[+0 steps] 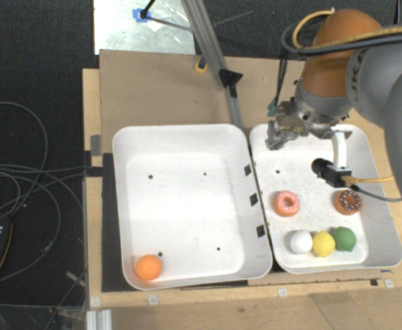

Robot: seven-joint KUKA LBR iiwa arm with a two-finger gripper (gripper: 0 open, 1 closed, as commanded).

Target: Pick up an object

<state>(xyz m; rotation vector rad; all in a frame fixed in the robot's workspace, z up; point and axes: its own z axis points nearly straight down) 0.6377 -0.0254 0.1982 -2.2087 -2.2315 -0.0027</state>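
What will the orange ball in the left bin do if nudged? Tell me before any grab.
The orange ball looks round and smooth, so it would probably roll. It sits near the left bin's front corner, so the walls would likely stop it. A pinch may squirt it sideways.

Bench point(166, 88): brown board surface, takes up the middle of the frame. Two shallow white bins sit directly on it, side by side, inner rims touching. Left bin point(121, 184) at centre-left, right bin point(383, 253) at centre-right. Black clips point(253, 199) along the seam between them. Bare bench shows above the bins toward the top of the frame and as a thin strip along the bottom edge.
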